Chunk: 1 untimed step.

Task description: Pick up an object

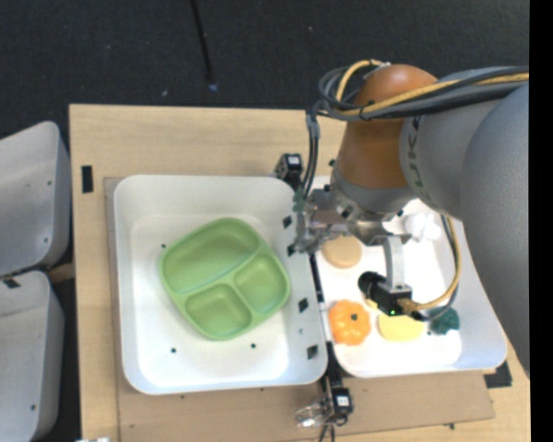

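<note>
The tan round piece [342, 251] lies in the right bin [479, 343] just under my claw [336, 233]; whether my claw is spread, I cannot tell.

Wooden bench [194, 141] on dark floor [120, 35].

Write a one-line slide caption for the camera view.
Grey KUKA arm reaches over the right white bin holding an orange pumpkin toy; green divided plastic plate lies in the left white bin.
</note>
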{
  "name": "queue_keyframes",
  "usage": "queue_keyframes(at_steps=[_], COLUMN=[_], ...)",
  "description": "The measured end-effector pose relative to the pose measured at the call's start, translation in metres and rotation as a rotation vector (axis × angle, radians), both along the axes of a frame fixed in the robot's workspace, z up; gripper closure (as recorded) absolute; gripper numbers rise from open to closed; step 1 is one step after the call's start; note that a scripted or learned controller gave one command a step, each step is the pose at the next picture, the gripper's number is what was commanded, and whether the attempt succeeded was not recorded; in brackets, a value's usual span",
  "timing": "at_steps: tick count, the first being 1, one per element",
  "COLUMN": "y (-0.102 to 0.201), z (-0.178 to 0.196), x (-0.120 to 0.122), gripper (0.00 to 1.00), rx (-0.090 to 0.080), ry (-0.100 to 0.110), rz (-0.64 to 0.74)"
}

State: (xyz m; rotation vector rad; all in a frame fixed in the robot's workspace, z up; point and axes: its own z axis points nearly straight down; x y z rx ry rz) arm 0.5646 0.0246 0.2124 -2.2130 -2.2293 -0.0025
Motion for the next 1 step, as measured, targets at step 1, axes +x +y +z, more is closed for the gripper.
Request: queue_keyframes(at_steps=[1], y=[0.0602], z=[0.0167], x=[0.0042], gripper=[1.0], rx=[0.001], ry=[-0.001], rz=[0.001])
